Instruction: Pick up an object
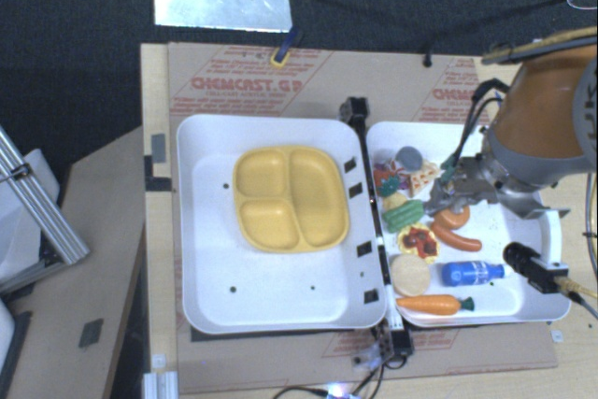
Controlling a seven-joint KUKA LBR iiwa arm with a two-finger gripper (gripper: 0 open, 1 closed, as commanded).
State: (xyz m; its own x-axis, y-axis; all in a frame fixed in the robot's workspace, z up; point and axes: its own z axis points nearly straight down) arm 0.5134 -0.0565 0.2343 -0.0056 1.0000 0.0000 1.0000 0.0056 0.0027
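The grey arm with its orange band (551, 98) reaches in from the right and bends down over the right-hand shallow white bin (537, 294), its wrist hanging above the upper middle of that bin. The end effector (447, 194) points down and to the left, low among the toy foods; whether it is wide or narrow cannot be told, as the dark tip is too small and cluttered to read.

Taking the end effector as landmark: just below it lies a curved orange-red plastic sausage (455, 238), and just left of it a green plastic pickle (403, 215). Above and left of it sit a grey round piece (408, 158) and a pale yellow wedge of toy cheese (422, 176). Further below it lie a red-and-yellow toy piece (419, 241), a beige round toy bun (409, 275), a blue plastic bottle (472, 273) and, lowest, an orange plastic carrot (432, 304).

Well to the left of the end effector, the left-hand white bin (201, 294) holds a yellow three-compartment plastic plate (290, 199). Both bins rest on a cardboard-covered desk (243, 79).
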